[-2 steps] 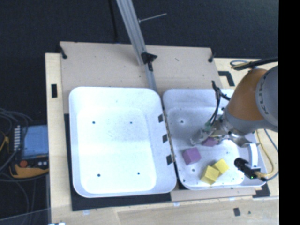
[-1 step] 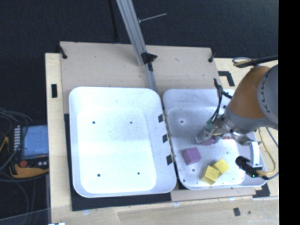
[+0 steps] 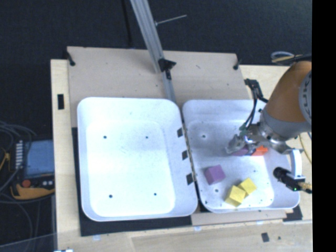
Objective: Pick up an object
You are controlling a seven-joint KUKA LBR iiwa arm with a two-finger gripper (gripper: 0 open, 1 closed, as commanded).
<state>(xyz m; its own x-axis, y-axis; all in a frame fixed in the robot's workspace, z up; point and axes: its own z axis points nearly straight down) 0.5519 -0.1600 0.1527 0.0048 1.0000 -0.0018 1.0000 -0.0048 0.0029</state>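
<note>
The orange object (image 3: 259, 151) lies at 3 o'clock in the right bin (image 3: 210, 114), touching my gripper (image 3: 239, 146). I judge I am at the grasping step. Its grip I cannot tell. Next I need a confirmed hold before lifting.

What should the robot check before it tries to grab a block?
1. Blocks in the right bin: ok, purple block and two yellow blocks lie there.
2. Pincer over that bin: ok.
3. Something under the pincer: ok, an orange thing and a purple bit sit there.
4. Pincer gripping it: cannot tell.
5. Purple block apart from yellow blocks: ok.
</note>
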